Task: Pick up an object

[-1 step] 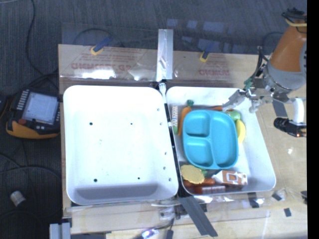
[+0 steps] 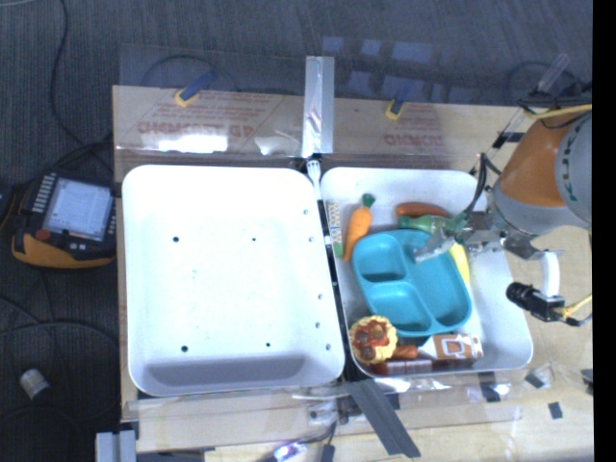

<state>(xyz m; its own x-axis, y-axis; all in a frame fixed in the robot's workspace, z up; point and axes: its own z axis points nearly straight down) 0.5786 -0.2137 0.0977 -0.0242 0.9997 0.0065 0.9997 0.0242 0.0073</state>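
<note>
- The arm (image 2: 551, 176) is cut off by the right edge of the frame at mid-height.
- The gripper (image 2: 445, 236) is a small blur above the blue tray (image 2: 414, 282); its tips cannot be made out.
- The yellow object (image 2: 464, 263) is mostly hidden behind the tray's right rim.
- The print on the carton (image 2: 452, 348), lower right, is too small to read.
- The screen of the handheld pendant (image 2: 69, 215) at the left edge is washed out.
</note>
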